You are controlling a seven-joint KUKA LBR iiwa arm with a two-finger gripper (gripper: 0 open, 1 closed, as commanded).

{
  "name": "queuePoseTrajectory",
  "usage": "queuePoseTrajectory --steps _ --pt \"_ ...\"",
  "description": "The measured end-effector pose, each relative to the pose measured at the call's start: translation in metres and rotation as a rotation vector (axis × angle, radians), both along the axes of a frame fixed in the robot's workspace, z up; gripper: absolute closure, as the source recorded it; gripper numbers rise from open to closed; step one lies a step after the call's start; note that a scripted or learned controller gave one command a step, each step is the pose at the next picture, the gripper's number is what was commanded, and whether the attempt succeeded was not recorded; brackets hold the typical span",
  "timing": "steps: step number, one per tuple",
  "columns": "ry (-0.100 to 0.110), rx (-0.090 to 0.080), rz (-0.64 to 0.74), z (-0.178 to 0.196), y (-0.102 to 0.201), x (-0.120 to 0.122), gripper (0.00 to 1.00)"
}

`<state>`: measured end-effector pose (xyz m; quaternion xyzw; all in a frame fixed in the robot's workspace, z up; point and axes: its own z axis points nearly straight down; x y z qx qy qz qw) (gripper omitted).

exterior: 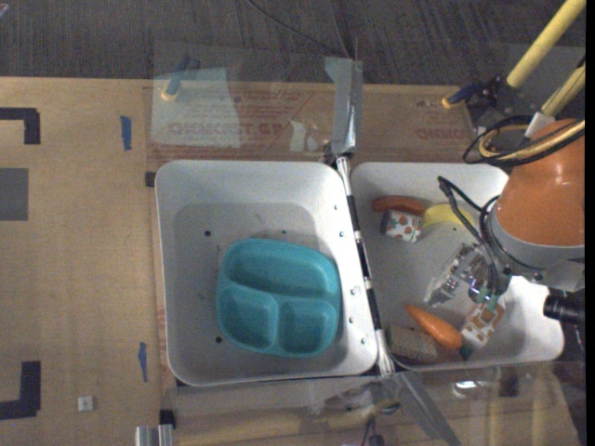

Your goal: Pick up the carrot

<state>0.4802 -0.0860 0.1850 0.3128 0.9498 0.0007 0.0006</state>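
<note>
The arm [544, 203] is reaching in from the right, its orange band glowing above the wrist, and the tool [456, 282] is hanging low over the right bin [521, 337]. Whether it is open or closed I cannot tell; the metal parts are blurring together from up here. Nothing is visibly sitting between them.

The carrot [435, 326] is lying in the near part of the right bin, orange and slanted, just near and left of the tool. It is resting against a brown bread-like piece [414, 344] at the near left corner of that bin. Just to the right of the carrot a small white and orange carton [483, 319] is showing, its print too small to read.

Toward the far side of the same bin, a sausage [400, 203] is lying beside a small white box with coloured spots [403, 225], and a banana [444, 216] is sitting just to their right.

The left bin [181, 249] is holding a teal divided plate [277, 297] with three compartments, sitting toward its near right.

On the worktop [74, 277], a clear sheet [246, 110] is lying on the far side of the bins, over brown cardboard with reddish lettering that is too faint to make out. Bits of blue tape [125, 132] and black corner marks [28, 124] are dotting the left side.
</note>
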Motion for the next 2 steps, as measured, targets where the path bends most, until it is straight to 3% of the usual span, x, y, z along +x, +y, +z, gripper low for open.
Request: queuePoseTrajectory --steps 1,2 --pt "0.0 0.0 -0.001 0.0 -0.001 0.0 0.0" --pt "-0.005 -0.002 0.033 -0.089 -0.018 0.0 0.0"
